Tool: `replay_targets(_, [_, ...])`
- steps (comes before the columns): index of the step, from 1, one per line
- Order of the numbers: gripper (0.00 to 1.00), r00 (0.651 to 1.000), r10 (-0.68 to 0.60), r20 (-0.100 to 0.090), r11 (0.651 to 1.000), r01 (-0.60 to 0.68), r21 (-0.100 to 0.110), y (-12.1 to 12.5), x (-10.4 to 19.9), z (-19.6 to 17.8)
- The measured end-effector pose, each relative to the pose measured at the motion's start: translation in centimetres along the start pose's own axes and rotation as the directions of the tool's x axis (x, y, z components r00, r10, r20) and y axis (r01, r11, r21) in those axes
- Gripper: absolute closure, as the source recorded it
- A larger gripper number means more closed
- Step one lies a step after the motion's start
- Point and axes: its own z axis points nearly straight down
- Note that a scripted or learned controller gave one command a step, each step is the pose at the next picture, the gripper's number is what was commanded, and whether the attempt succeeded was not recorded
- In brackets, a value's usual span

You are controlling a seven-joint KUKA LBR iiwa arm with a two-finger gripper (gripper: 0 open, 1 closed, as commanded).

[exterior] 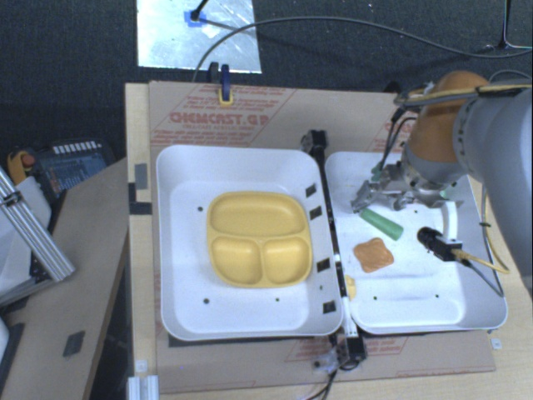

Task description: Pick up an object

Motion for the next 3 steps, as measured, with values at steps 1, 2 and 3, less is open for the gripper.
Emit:
replay_targets(1, [1.00, 1.000, 0.000, 0.001, 1.000, 0.000, -0.006, 0.2, 0.0, -1.3])
replay_targets(2, [1.00, 1.000, -0.002, 0.001, 1.000, 0.002, -0.010, 0.3, 0.2, -7.8])
replay_targets(3, [1.00, 1.000, -0.004, 0.001, 1.000, 0.004, -0.009, 0.5, 0.2, -13.3])
